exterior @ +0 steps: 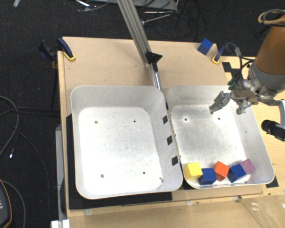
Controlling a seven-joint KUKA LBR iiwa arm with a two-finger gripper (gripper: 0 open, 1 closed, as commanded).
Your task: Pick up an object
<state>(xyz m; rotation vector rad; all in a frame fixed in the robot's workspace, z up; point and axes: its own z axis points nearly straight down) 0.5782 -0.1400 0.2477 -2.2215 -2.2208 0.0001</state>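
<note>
The end effector (230, 103) hangs with its two fingers spread apart and nothing between them, over the far part of the right shallow white bin (256, 132). The small foam blocks, yellow (193, 169), blue (207, 175), orange (221, 169), blue (236, 172) and purple (247, 166), lie well apart from it in a row along the bin's near edge, so I judge the coming reach goes toward the camera and down.

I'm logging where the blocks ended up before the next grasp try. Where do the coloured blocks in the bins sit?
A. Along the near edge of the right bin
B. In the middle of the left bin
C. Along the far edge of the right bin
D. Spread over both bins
A: the blocks lie in a row against the near rim of the right bin.
</note>
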